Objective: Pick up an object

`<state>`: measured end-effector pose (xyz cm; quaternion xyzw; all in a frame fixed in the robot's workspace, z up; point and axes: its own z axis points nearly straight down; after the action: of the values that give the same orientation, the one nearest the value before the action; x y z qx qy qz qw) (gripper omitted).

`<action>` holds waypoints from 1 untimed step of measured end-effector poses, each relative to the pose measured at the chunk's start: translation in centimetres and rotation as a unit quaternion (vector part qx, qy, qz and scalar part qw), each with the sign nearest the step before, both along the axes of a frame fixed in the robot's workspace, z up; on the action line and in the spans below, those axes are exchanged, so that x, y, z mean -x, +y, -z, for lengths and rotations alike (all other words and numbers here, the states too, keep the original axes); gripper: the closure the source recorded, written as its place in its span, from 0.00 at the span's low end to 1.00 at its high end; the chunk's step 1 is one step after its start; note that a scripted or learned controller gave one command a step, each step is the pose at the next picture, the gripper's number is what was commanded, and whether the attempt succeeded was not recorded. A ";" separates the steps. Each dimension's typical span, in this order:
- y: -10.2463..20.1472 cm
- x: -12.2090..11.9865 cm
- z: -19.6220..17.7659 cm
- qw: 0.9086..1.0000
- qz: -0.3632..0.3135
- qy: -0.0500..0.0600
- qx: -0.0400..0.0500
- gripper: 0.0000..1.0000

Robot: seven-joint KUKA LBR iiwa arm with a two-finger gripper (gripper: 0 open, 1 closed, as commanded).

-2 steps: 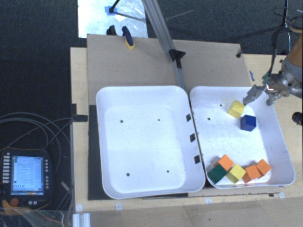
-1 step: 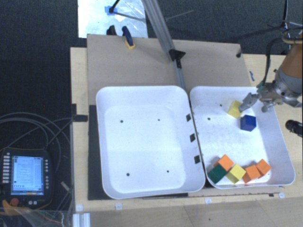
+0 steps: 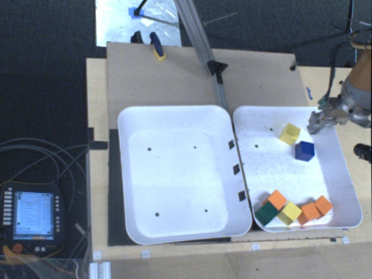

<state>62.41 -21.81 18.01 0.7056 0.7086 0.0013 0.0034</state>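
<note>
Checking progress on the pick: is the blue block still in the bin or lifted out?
In the bin. The blue block lies on the right bin's floor beside a yellow block, apart from the tool.

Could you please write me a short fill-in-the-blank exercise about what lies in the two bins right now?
1. All the blocks lie in the ___ bin.
2. The blue block sits right beside the ___ block.
3. The green block lies in the cluster at that bin's ___ edge.
4. The gripper hangs over that bin's ___ corner.

Missing words: right; yellow; near; far right
</note>
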 end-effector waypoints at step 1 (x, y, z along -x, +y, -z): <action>0.5 0.6 -5.1 1.000 0.000 -0.001 0.000 1.00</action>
<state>61.80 -21.34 23.11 0.7055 0.7087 0.0018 0.0036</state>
